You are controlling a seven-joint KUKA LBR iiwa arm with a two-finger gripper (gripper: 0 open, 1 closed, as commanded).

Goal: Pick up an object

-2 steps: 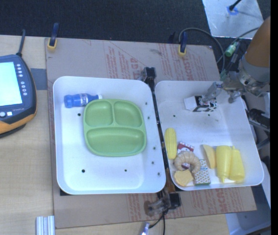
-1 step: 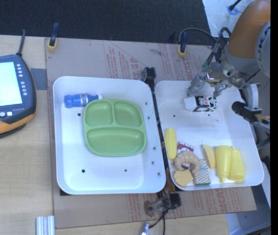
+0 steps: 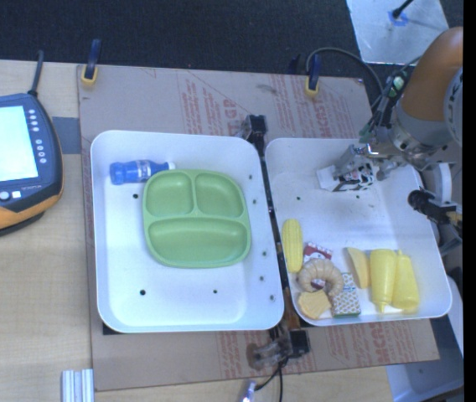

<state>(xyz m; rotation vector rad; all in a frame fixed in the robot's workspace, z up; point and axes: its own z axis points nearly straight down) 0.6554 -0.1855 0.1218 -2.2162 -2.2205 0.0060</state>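
Note:
My gripper (image 3: 344, 177) hangs over the upper middle of the right bin (image 3: 305, 153), above bare white floor with nothing visibly between its fingers. Toy food lies along that bin's near side: a corn cob (image 3: 292, 244), a doughnut-like ring (image 3: 320, 276), a tan round piece (image 3: 313, 305), a small green-edged packet (image 3: 346, 300), a pale yellow wedge (image 3: 356, 266) and two yellow blocks (image 3: 393, 280). In the left bin (image 3: 112, 291) sit a green divided plate (image 3: 196, 218) and a blue bottle (image 3: 136, 171) at its far left corner.
A teach pendant (image 3: 7, 162) with a lit screen rests on the bench at the far left. Clamps (image 3: 90, 67) hold the cardboard sheet at the back. The grey arm with its orange band (image 3: 433, 74) enters from the upper right, cables trailing beside it.

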